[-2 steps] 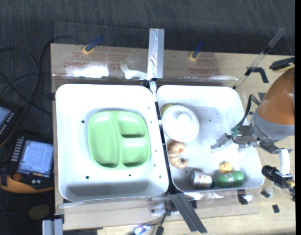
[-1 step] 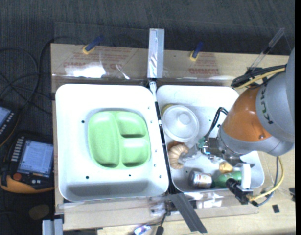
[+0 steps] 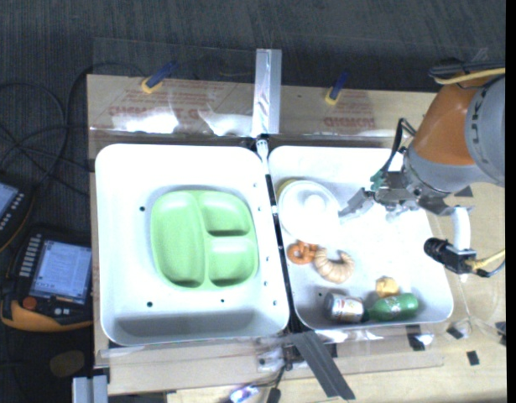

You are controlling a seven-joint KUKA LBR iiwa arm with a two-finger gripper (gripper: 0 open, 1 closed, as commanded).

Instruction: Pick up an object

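While my tool (image 3: 364,201) hovers spread and empty in the right bin (image 3: 438,296), I judge the shrimp (image 3: 334,264) light, rubbery; pinch across its curved middle.

Green tray (image 3: 203,238) glossy plastic; bins (image 3: 123,225) smooth white plastic; can (image 3: 347,308) shiny metal.

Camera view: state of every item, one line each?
Green divided plate: upright, alone in left bin.
White bowl: upright, right bin, far-left corner.
Pretzel: flat, beside croissant.
Can: on its side.
Green vegetable: lying beside can.
Gripper: above right bin, holding nothing.
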